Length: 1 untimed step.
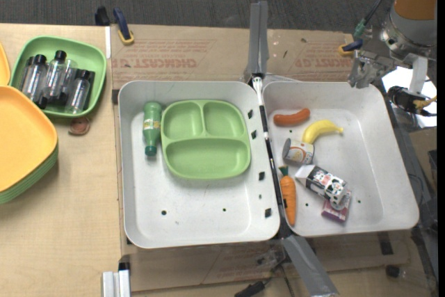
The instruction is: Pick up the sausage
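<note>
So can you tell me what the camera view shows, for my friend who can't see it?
A sausage lies near the back of the right bin, beside a banana, a carrot and small cartons, while the robot's gripper hovers over that bin's far right corner. The left bin holds a green divided plate and a green bottle.

We see the sausage (291, 117) lying alone near the right bin's (389, 149) back wall, open from above. The banana (320, 130) sits just beside it. The bin's right half has lots of bare floor.
</note>
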Motion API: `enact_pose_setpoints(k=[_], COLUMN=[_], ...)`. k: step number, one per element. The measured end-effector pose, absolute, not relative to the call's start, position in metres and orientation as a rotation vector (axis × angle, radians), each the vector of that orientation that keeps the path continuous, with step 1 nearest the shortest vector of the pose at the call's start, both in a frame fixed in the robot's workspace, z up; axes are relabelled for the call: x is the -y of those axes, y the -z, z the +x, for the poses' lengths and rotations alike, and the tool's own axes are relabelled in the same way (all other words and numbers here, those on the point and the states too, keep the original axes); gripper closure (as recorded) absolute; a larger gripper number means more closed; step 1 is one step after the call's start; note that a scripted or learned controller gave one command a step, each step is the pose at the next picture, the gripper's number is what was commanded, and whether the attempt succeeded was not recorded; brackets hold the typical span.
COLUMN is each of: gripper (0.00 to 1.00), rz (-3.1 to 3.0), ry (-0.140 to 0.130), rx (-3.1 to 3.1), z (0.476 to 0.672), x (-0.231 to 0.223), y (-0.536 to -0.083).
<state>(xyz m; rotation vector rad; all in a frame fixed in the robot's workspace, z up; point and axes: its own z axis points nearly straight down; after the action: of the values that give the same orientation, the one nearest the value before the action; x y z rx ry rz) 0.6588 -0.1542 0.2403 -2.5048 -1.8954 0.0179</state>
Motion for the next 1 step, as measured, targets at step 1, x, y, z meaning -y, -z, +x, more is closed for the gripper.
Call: enact_pose_setpoints(k=[1], gripper=[1.0], rz=[-2.502], ry=[-0.02], rx=[1.899], z=[0.659], x=[0.1545], y=[-0.2487])
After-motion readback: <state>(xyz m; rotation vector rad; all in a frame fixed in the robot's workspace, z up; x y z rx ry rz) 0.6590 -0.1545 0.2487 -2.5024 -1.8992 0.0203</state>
